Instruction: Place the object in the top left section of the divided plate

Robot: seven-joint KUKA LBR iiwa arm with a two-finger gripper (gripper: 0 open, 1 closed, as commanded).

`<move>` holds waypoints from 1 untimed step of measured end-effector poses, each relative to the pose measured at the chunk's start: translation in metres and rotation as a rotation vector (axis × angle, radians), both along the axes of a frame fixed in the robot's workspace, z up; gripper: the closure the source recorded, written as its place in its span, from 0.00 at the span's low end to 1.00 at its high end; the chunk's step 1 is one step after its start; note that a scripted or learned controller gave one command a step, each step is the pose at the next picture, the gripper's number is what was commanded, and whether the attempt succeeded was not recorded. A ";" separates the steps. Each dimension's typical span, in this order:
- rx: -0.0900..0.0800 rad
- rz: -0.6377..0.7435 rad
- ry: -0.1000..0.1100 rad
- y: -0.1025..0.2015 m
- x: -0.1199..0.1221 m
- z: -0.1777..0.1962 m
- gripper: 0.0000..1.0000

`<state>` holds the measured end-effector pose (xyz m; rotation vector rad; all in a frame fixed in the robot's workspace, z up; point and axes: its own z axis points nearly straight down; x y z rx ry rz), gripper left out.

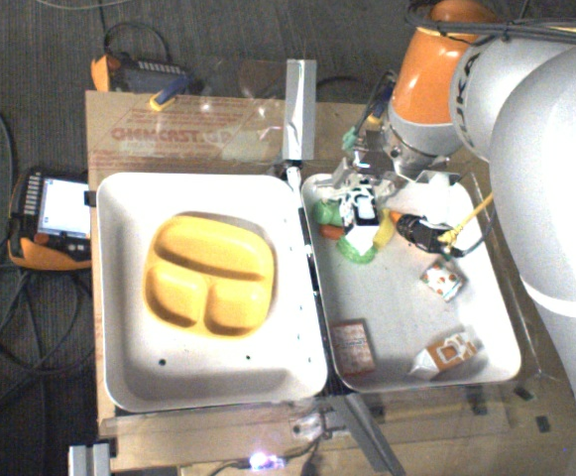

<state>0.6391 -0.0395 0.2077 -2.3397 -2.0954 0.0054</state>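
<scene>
The gripper (360,204) is low in the right bin (406,296), at its upper left corner, set down among a cluster of small items. Whether the jaws are apart or together cannot be told; the black and white gripper body hides them from this angle.

A green object (357,250) lies directly below the gripper, touching or just beside it, with a second green piece (325,211) to its left and something red (333,232) between them. Which of these is the target cannot be settled, and nothing is seen held.

The yellow plate (210,275) sits in the left bin (129,365), well apart from the gripper. Its sections appear unoccupied, so the placement is not yet done.

Also in the right bin: a brown card (352,346) at the lower left, a small packet (442,282) mid right, and another packet (448,351) at the lower right.

Judgement: the step in hand is the pick. The next move calls for a firm grasp on a single item from the crowded cluster, a clean lift over the wall between the bins, and a carry to the plate's top left section.
</scene>
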 end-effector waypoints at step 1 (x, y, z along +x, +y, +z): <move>0.000 -0.065 0.003 0.065 -0.032 -0.026 1.00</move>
